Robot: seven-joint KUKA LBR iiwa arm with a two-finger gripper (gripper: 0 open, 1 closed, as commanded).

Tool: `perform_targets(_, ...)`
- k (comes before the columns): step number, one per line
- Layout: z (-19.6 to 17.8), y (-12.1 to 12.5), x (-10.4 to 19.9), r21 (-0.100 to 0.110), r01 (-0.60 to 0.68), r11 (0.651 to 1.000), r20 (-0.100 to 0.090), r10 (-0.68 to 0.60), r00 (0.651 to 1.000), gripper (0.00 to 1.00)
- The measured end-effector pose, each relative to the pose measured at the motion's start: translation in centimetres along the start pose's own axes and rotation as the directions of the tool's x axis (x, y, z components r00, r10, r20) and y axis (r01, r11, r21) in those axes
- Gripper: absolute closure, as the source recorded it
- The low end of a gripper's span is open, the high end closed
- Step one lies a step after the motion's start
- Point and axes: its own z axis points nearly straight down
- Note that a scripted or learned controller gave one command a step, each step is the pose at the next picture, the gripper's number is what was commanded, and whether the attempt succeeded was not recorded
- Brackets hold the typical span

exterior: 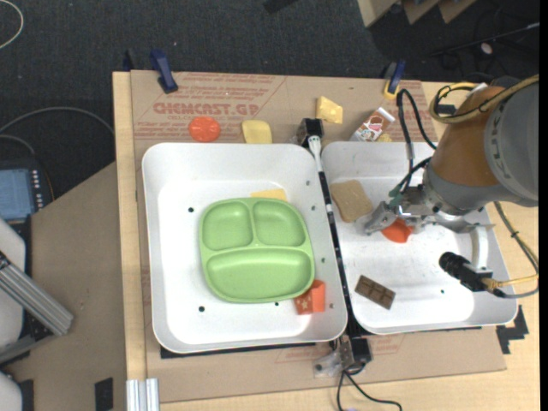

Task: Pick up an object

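Two white bins side by side on the bench. Nearest in the right bin point(479, 311): a dark brown chocolate-like block point(375, 291), flat, well apart from the gripper point(383, 222). Further in, an orange-red object point(397, 233), small and rounded, touching or just below the grey fingertips point(374, 223), partly hidden by them; cannot tell whether gripped or only under the fingers, nor whether open or closed. Just beyond, a tan flat piece point(351, 200), lying close to the left wall of the same bin. In the left bin point(167, 255): a green divided plate point(255, 249) in the middle, an orange block point(312, 298) at its near right corner, a pale yellow piece point(270, 195) at its far edge. Farthest, on the cardboard behind the bins: an orange round thing point(204, 128), two yellow pieces point(256, 132) and point(330, 109), a small red-white packet point(372, 127).
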Motion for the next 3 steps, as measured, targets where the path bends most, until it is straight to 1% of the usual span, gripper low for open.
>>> perform_targets(1,-7.4,3.0,-2.9,-0.012,0.000,1.000,0.006,0.000,1.000,0.00)
perform_targets(2,0.5,0.4,-1.2,0.007,0.000,1.000,-0.003,0.000,1.000,0.00)
perform_targets(3,-6.7,4.3,-3.9,-0.013,0.000,1.000,0.006,0.000,1.000,0.00)
